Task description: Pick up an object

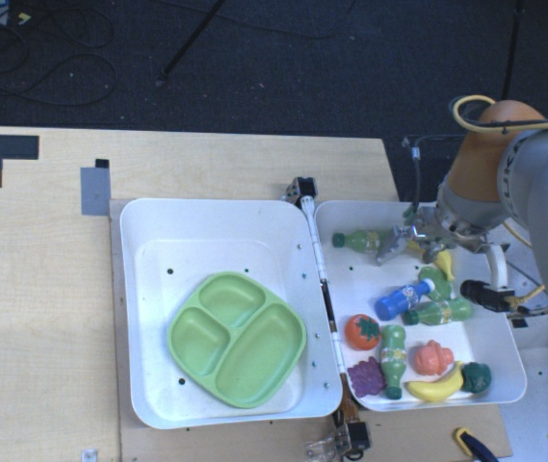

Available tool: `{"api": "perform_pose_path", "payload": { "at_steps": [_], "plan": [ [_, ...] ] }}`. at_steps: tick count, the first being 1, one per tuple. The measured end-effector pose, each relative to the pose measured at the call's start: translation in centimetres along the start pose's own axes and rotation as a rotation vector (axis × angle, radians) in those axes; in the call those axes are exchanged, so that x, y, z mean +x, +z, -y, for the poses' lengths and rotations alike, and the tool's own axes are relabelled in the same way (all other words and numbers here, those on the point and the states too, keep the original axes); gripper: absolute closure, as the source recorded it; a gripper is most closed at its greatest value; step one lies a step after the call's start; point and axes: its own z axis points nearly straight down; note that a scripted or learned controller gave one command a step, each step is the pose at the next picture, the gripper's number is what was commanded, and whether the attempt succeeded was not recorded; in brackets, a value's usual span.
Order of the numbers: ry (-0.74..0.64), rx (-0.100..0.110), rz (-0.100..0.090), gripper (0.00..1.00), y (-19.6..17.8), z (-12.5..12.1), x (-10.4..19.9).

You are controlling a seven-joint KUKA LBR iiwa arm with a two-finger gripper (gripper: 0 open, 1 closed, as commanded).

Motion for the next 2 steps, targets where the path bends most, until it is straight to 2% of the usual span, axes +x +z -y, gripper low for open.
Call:
{"api": "perform_pose_path", "payload": {
  "at_steps": [2],
  "plan": [
    [-0.001,0.0,0.0,0.0,0.0,-0.01,-0.02]
  ]
}}
